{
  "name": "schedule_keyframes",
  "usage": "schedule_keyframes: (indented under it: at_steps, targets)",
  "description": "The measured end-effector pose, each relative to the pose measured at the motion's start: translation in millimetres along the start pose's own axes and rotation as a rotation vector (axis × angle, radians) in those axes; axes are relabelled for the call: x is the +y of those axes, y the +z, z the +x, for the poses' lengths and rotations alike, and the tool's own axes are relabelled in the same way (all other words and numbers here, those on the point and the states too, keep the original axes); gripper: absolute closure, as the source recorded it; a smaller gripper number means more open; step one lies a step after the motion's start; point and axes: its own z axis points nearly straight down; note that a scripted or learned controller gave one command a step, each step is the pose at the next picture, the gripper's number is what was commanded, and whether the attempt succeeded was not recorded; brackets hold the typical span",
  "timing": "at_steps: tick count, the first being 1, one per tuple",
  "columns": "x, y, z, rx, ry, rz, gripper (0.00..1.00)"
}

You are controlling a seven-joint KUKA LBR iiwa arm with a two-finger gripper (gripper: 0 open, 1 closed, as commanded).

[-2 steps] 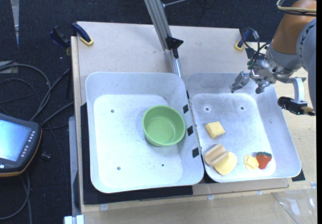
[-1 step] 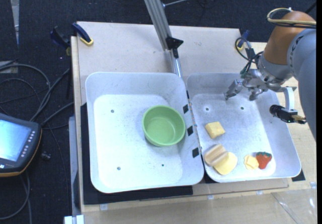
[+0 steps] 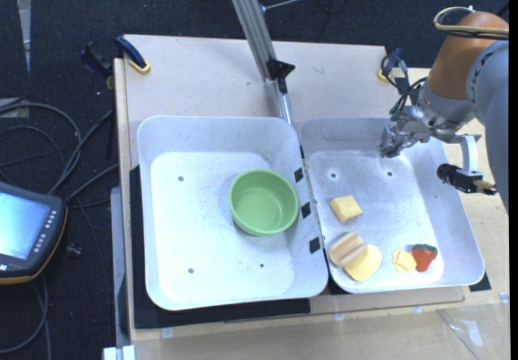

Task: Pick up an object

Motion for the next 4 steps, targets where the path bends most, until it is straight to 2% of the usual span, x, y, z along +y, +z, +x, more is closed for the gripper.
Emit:
schedule_keyframes:
  at_steps: [3, 4]
  targets:
    - [-2, -147, 0, 0.0, 0.001, -0.002, 1.0]
    - [-13, -155, 48, 0.001, -0.002, 0.0, 1.0]
